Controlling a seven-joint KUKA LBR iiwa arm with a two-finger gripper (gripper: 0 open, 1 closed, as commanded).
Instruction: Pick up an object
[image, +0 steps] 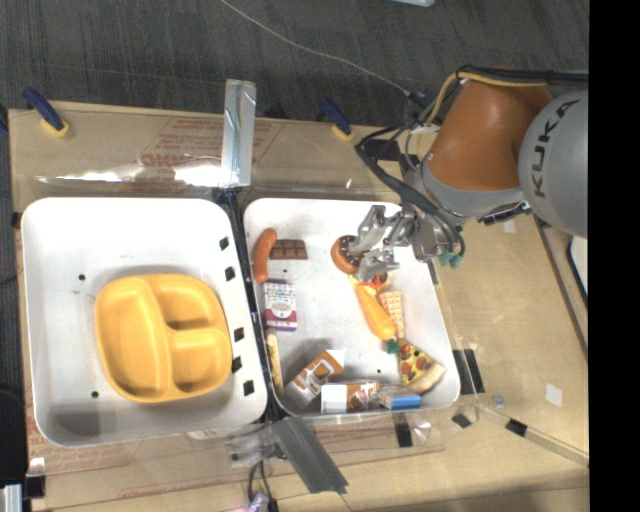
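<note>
My gripper (374, 246) hangs over the upper right part of the right bin (320, 215), open, with nothing visibly held between its fingers. A brown doughnut (343, 256) lies just to its left, partly under the fingers. Just below the gripper lie an orange carrot-like piece (375, 312) and a waffle-patterned piece (394, 308). Further left are a red sausage (263, 254), a chocolate bar (290, 249) and a small carton (280, 305). Along the bin's near edge sit a pizza slice (421, 369), a brown box (315, 372) and a white and blue pack (365, 397).
The left bin (60, 240) holds a yellow divided plate (163, 335). A pale stick-shaped item (272, 360) lies against the right bin's left wall. The arm's orange band (485, 135) looms over the bench beyond the right bin's far right corner.
</note>
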